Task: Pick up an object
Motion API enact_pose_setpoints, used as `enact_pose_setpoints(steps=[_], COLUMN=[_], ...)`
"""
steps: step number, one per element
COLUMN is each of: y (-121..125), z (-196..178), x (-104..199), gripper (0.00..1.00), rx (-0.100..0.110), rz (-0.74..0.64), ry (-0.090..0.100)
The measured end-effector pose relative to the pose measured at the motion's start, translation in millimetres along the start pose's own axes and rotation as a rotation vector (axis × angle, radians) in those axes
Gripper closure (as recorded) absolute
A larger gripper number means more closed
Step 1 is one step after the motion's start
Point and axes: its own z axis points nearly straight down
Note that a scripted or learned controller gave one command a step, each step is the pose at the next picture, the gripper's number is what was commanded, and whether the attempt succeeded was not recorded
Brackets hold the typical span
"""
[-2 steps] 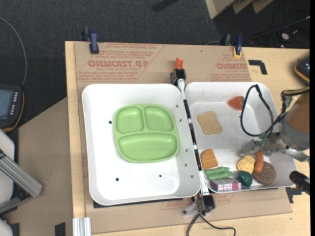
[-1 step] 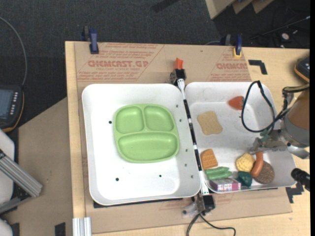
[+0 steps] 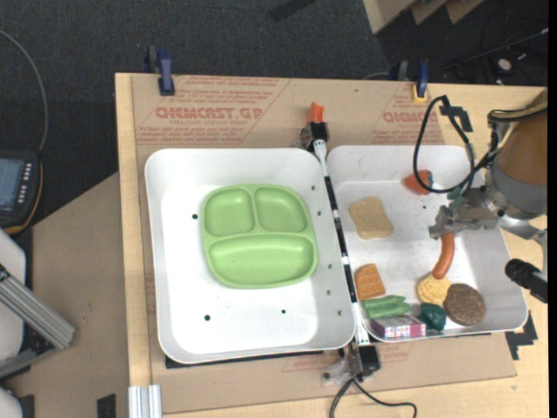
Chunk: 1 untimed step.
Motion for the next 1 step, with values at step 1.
enact_pose_setpoints(steps=[1], y=[64.5], z=[2.3], x=[48.2], gripper=[1.00], rx=[0.001], rz=[-0.001], ry=[0.001])
